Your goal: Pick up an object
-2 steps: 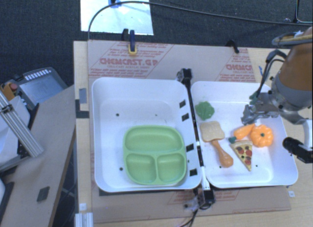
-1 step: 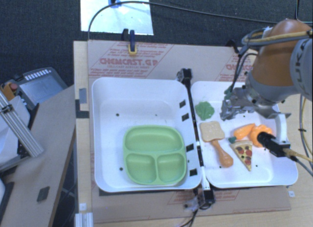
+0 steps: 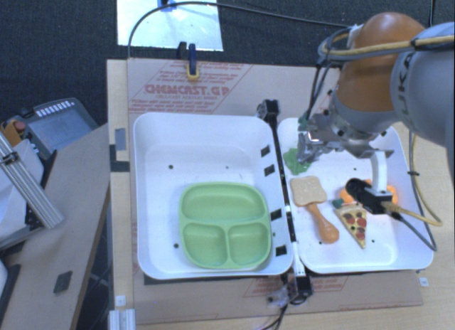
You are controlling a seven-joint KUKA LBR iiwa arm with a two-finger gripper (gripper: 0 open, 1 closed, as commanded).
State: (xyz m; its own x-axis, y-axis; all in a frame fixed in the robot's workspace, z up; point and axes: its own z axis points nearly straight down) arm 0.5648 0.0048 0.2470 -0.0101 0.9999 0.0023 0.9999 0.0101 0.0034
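My gripper (image 3: pixel 307 152) hangs low over the far left part of the right bin (image 3: pixel 405 250), right beside a green lettuce-like leaf (image 3: pixel 292 159) that lies against the bin's left wall. Just in front of it lies a tan slice of toast (image 3: pixel 308 190). An orange stick-shaped piece (image 3: pixel 325 226) extends from the toast toward the bin's front. A pizza slice (image 3: pixel 355 223) lies to its right. A small orange item (image 3: pixel 347 195) sits partly hidden further right. Nothing shows as held.
The left bin (image 3: pixel 163 151) holds a green divided plate (image 3: pixel 225 225) at its front right. A black-clipped ridge (image 3: pixel 277 172) separates the bins. The arm's bulky grey and orange wrist (image 3: pixel 377 65) covers the right bin's far part.
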